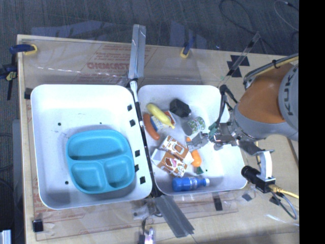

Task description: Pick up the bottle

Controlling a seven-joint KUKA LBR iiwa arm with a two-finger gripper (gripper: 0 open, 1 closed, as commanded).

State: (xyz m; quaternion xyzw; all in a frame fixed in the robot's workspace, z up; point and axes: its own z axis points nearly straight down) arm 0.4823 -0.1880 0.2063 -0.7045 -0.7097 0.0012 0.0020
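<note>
The bottle [189,183] is blue with a white cap. It lies on its side at the near edge of the right bin [231,174], cap pointing toward the arm's side. It sits below the gripper [203,138] in the view, well apart from the fingers, and nothing grips it.

The gripper is low over the middle of the right bin, reaching in from the right beneath the grey and orange arm [264,108]. Whether the fingers are spread or pressed together cannot be told; the metal parts there blur into the clutter. No item is seen between them.

Just above the fingers lies a clear cup [195,123] on its side. Further up and to the left is a black object [180,107]. Left of the fingers lie a banana [160,116] and, beside it, an orange sausage-shaped piece [150,126] against the bin's left wall. Below-left of the fingers, between them and the bottle, lies a brown and white printed packet [171,156]. A small orange piece [196,159] rests at the packet's right edge, just below the fingers.

Far left of the fingers, the left bin [45,105] holds a blue tray [100,160] with three compartments.
</note>
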